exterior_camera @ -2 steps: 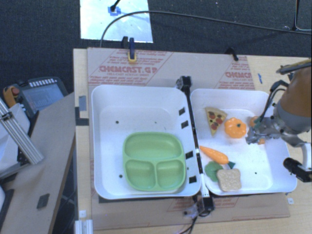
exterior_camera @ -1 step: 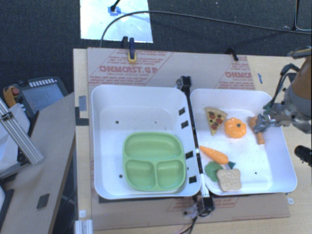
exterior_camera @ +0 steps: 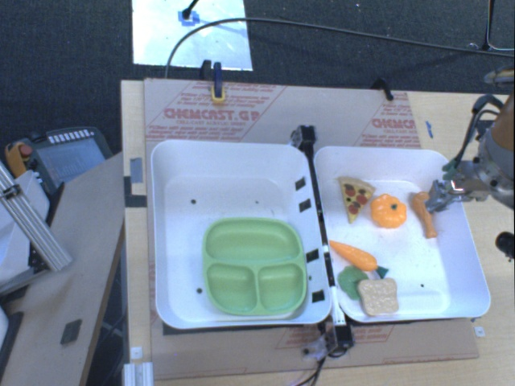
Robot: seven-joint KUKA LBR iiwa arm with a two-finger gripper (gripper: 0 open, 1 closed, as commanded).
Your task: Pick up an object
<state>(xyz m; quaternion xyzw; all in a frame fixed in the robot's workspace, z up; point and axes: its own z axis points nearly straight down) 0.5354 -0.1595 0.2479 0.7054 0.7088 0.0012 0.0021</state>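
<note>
On the bench, two white bins sit side by side, with the gripper [exterior_camera: 438,195] at the right bin's far right rim.

Seen from the overhead camera, the left bin [exterior_camera: 173,215] holds a green divided plate [exterior_camera: 253,265] lying flat toward its near right corner. Within the right bin [exterior_camera: 459,284] lie a pizza slice [exterior_camera: 355,197] and an orange pumpkin [exterior_camera: 388,212] just beside it, an orange-brown stick-shaped piece [exterior_camera: 425,214] near the right wall, a carrot [exterior_camera: 354,255] close to the divider, and a slice of bread [exterior_camera: 377,297] touching a green leafy piece [exterior_camera: 351,280] at the near edge. The grey arm reaches in from the right; its gripper hovers just beside the stick-shaped piece's upper end, and whether its fingers are apart or together I cannot tell.
</note>
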